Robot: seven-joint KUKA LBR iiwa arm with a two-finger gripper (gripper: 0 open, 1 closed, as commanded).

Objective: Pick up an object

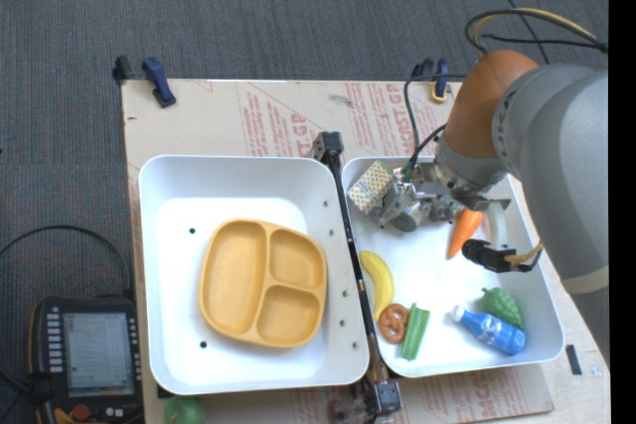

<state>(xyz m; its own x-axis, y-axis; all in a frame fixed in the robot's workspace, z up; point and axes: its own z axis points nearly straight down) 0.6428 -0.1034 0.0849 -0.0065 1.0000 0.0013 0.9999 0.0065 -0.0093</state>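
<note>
A small checkered packet (371, 184), yellowish-white, is sat in the right bin's (545, 313) top left corner. The gripper (402, 210) is parked just beside it; finger state can't be made out.

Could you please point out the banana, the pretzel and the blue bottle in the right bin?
banana (378, 280): camera view, middle of its curved body.
pretzel (393, 321): camera view, its centre.
blue bottle (494, 331): camera view, mid-body.

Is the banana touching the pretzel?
Touching, it seems. In the camera view, the banana curves down to the pretzel in the right bin, and its lower tip meets the pretzel's top with no gap.
</note>
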